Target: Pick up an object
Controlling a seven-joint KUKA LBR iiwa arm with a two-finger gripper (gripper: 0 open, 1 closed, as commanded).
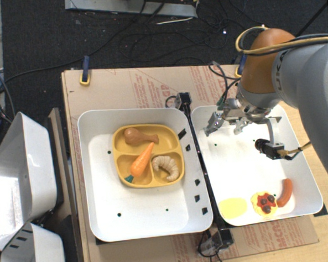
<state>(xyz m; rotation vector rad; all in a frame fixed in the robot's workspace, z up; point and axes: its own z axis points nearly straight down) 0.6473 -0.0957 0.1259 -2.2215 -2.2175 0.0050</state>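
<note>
Even, fairly bright light falls from above, and the white bins (102,214) look slightly washed out. Shadows are soft and short. Focus is a little soft throughout, and the dark floor (31,36) loses detail.

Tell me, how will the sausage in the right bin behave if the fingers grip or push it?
The sausage looks like a small toy, so it is probably light and stiff. Its rounded, elongated shape may let it roll or slide on the smooth white right bin. Its glossy surface could be slippery.
</note>
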